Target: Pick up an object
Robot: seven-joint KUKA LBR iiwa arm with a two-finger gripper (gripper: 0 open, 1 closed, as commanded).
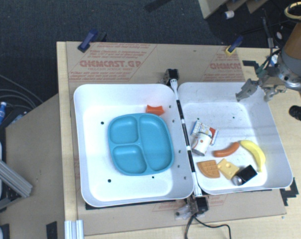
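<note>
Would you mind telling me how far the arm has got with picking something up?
Nothing looks picked yet. The gripper hangs open over the right bin's far corner, with nothing between its fingers. The banana, sausage and the other items lie in the bin's near half. Reaching, grasping and lifting remain.

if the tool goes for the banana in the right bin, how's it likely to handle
The banana looks like a smooth, curved toy, so it is probably stiff and light. Its rounded, tapering shape may slip or pivot if pinched off-centre. It lies close to the sausage and the black block, so a push would likely nudge those too.
</note>
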